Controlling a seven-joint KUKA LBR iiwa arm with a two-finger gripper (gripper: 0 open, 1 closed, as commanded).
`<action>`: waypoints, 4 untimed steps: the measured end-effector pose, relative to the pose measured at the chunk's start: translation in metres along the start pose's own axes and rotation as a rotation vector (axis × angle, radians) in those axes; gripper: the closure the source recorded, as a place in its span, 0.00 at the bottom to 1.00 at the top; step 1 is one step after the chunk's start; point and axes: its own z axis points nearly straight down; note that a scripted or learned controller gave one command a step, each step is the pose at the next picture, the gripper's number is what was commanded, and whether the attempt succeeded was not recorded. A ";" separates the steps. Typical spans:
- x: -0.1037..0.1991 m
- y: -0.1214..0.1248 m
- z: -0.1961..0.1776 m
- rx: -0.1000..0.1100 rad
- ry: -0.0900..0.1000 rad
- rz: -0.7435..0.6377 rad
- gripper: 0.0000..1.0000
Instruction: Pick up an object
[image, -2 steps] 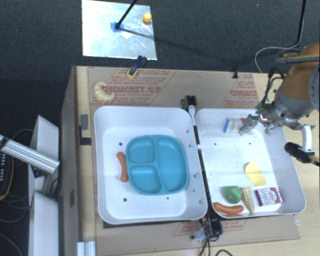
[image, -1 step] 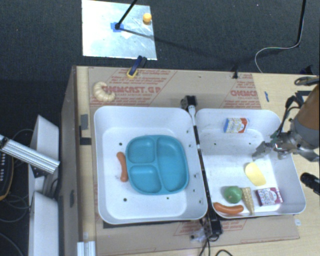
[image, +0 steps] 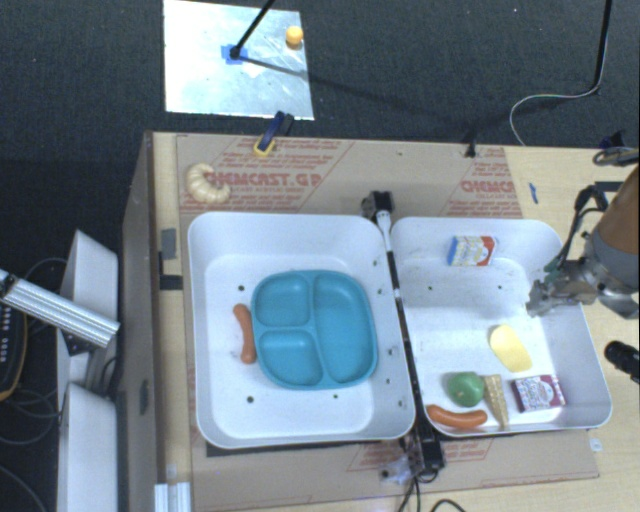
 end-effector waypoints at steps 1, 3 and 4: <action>0.000 0.000 0.000 0.000 0.000 0.000 0.00; 0.000 0.087 0.069 0.005 0.001 0.001 0.00; 0.036 0.122 0.048 0.002 0.001 -0.003 0.00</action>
